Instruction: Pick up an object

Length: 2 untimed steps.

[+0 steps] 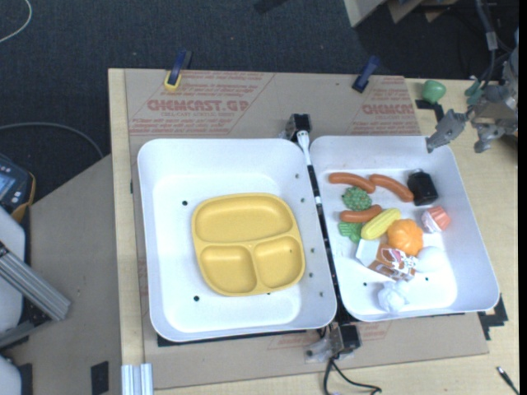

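Cables at bottom edge; cardboard-topped desk on dark carpet. Left bin: yellow divided tray. Right bin: toy food pile. Gripper upper right, fingers spread, holding nothing.

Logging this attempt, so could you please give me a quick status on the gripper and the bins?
Gripper open, above right bin's far corner, holding nothing. Toy food heaped in right bin, orange on top, untouched. Yellow tray in left bin. Nothing in the way.
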Each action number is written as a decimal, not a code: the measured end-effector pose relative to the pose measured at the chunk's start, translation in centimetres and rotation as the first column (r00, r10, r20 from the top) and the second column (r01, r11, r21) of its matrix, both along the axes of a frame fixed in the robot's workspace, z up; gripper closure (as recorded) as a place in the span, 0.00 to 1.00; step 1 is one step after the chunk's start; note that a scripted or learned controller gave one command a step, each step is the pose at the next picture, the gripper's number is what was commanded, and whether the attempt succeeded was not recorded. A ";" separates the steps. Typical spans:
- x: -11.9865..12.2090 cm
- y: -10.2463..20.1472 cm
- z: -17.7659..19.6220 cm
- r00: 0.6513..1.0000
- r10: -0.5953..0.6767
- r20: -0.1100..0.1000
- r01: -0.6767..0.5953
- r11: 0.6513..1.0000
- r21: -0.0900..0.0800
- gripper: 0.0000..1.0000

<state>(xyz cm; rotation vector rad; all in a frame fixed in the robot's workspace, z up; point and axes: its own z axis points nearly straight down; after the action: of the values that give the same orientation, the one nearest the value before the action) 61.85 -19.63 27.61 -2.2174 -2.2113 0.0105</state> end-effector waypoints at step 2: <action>0.5 0.0 -3.5 1.000 0.003 0.008 -0.003 1.000 -0.002 0.00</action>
<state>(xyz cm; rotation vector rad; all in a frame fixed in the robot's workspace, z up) 62.31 -19.61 24.15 -2.2191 -2.2194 0.0038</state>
